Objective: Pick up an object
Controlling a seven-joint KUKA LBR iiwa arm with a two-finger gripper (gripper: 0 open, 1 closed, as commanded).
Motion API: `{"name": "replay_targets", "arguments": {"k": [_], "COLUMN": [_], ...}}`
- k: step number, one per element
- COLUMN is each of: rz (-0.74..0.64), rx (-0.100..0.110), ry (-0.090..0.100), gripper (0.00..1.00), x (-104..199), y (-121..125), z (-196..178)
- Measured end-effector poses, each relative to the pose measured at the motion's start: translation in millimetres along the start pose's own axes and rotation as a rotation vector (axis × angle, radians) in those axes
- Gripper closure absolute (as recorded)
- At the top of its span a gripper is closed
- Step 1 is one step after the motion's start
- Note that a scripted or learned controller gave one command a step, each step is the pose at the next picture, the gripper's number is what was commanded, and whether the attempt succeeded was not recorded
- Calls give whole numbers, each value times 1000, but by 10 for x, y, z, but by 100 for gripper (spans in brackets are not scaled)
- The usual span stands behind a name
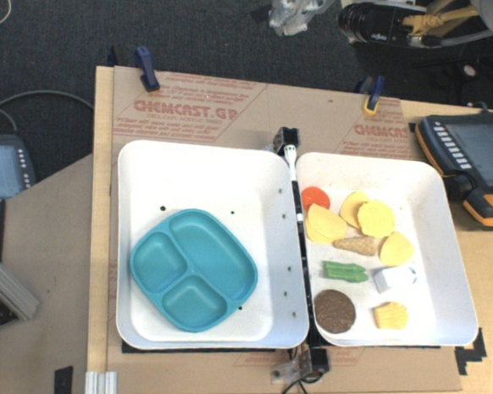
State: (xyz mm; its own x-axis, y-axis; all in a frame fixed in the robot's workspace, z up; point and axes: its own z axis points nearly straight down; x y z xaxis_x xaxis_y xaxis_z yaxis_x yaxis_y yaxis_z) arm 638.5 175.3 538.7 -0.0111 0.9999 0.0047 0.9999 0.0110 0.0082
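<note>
Teal tray (193, 268) in left bin (138, 175), toy food (356, 260) right.

gripper (297, 9) – pale grey metal, black wrist

A tan surface (194, 103) printed with red lettering is seen, fixed at its far edge by two blue clamps (146, 67). A handheld control pendant (471, 154) with an orange edge is laid at the right, and dark carpet (57, 15) is spread behind.
</note>
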Motion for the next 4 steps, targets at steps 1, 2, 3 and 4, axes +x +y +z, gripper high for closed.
{"name": "replay_targets", "arguments": {"k": [1,2,3,4], "rz": [-3,8,7,5], "rx": [14,7,5,3], "ry": [-2,-4,-3,-2], "gripper": [100,100,100,100], "x": [560,517,526,534], "y": [-1435,-1367,-1364,-1362], "z": [221,121,17,-87]}}
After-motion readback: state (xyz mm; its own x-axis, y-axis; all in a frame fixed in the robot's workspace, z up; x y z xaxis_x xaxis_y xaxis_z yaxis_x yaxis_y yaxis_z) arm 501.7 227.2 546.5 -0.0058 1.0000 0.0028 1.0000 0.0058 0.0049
